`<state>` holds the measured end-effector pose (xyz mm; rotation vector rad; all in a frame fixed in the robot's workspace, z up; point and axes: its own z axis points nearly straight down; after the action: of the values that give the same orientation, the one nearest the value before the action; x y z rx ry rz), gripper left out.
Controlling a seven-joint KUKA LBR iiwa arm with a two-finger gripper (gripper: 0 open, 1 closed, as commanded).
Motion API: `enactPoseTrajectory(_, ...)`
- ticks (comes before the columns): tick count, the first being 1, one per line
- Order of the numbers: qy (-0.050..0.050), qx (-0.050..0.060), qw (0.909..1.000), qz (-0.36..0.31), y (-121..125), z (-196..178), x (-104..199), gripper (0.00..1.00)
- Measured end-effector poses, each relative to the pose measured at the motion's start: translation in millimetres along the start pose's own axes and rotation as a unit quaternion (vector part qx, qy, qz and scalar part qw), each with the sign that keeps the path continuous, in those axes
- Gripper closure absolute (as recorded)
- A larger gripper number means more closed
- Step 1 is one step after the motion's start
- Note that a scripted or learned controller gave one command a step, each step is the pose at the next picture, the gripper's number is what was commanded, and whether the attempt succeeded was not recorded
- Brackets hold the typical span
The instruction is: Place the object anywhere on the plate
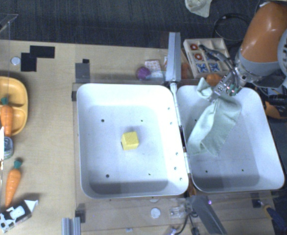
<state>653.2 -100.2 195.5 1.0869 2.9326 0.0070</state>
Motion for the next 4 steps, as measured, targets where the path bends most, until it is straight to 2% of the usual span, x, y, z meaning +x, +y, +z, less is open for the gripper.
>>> enactPoseTrajectory(1, 0.001, 0.000, 0.9991, 0.043, 60, -43, 40, 1.00)
enactPoseTrajectory(2, 0.004, 0.001, 0.9992, -0.039, 159, -12, 138, 1.00)
enactPoseTrajectory(3, 0.005, 0.003, 0.9980, 0.062, 208, 74, 182, 1.00)
enactPoseTrajectory(4, 0.005, 0.001, 0.9995, -0.032, 227, 53, 234, 1.00)
